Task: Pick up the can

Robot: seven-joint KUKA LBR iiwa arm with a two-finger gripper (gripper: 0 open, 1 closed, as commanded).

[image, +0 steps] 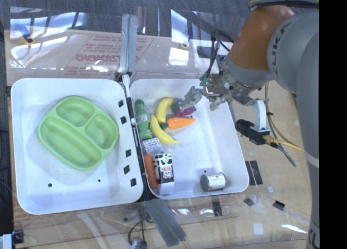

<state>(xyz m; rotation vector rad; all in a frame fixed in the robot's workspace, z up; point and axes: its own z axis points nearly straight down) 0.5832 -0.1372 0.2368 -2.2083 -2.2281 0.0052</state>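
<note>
White right bin (pixel 230 139): can (pixel 213 181) (on side), bananas (pixel 161 120) | left bin (pixel 21 150): green plate (pixel 78 132)

Grey arm (pixel 295 42), orange wrist band (pixel 255 36); metal hand (pixel 203 97), yellow cable (pixel 279 134)

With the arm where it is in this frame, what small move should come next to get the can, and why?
Probably a shift toward the bin's near right corner. The end effector hovers at the far side of the right bin, over the purple item and carrot, while the can lies on its side, apart from the other items.
</note>
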